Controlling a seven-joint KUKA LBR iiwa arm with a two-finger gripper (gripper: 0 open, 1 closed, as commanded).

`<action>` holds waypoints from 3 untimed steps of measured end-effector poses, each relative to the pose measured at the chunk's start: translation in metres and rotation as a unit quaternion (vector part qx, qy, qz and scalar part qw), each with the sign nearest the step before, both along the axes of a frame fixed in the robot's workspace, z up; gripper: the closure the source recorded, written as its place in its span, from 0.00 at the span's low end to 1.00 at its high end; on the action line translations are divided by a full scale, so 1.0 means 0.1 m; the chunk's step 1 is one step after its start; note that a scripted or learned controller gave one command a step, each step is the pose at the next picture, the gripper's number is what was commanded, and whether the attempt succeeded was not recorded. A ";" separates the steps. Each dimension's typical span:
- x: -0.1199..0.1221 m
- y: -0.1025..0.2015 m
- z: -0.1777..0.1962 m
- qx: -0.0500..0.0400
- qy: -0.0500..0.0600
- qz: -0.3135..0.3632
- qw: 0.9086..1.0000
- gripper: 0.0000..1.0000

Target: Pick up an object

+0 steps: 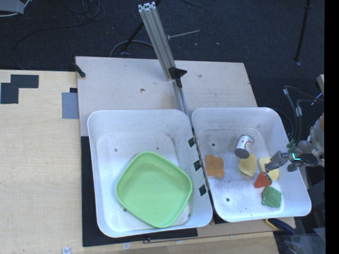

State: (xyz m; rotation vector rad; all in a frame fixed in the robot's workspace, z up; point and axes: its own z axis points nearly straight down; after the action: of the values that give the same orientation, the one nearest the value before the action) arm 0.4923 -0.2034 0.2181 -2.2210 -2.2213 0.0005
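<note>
Here we see the dark two-finger gripper [271, 164] at right, above a small red piece [262, 181]; we cannot tell its grip.

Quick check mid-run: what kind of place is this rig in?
Likely a robotics lab bench: two white bins, side by side, an aluminium rail rising behind them, loose cables on dark floor, and the pincer over small test items.

Even, fairly bright overhead light, mild glare on the 2 white bins [106, 126], soft faint shadows, dark floor [238, 20] underexposed, slightly soft, low-resolution focus throughout
</note>
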 end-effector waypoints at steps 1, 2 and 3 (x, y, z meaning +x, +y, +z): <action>0.00 0.00 0.00 0.000 0.000 0.000 1.000 0.00; -0.03 0.09 -0.47 0.001 0.002 0.001 1.000 0.00; -0.03 0.06 -1.09 0.001 0.003 0.000 1.000 0.00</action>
State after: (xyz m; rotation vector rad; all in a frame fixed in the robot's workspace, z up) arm 0.4895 -0.1971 0.1089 -2.2171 -2.2182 0.0044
